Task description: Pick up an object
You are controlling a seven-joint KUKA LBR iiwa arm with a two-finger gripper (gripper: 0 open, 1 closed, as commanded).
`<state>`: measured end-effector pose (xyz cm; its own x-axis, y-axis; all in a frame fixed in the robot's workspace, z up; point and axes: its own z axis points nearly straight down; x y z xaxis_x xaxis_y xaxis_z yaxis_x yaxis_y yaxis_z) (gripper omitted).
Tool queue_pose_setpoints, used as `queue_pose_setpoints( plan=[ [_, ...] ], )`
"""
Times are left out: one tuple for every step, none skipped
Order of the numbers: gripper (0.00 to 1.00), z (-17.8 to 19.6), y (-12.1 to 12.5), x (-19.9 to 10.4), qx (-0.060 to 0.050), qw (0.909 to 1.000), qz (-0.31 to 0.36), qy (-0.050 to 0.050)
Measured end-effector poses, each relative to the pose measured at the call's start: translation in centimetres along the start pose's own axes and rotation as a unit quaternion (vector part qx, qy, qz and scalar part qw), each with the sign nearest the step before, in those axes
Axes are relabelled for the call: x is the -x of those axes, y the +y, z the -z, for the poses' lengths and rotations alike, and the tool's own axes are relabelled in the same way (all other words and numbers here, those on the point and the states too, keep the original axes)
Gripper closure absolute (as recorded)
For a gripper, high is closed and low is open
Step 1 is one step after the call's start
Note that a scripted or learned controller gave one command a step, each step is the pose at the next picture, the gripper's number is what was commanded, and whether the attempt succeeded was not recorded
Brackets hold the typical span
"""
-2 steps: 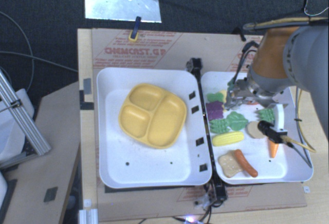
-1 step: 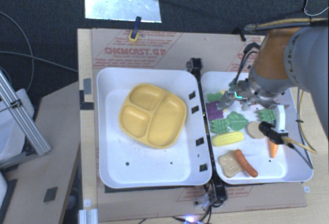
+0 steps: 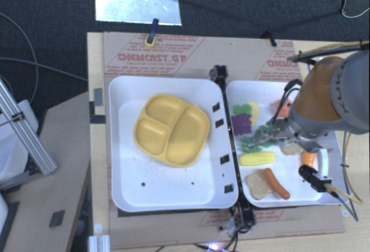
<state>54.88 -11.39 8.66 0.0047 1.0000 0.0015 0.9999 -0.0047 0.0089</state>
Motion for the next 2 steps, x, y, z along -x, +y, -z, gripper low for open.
queue_pose_setpoints(
  plan=[
    [1.0,1.4,0.4,-0.3,0.003,1.0,0.004,0.001],
    [1.0,10.3,-1.3,-8.0,0.0,1.0,0.008,0.001]
  ],
)
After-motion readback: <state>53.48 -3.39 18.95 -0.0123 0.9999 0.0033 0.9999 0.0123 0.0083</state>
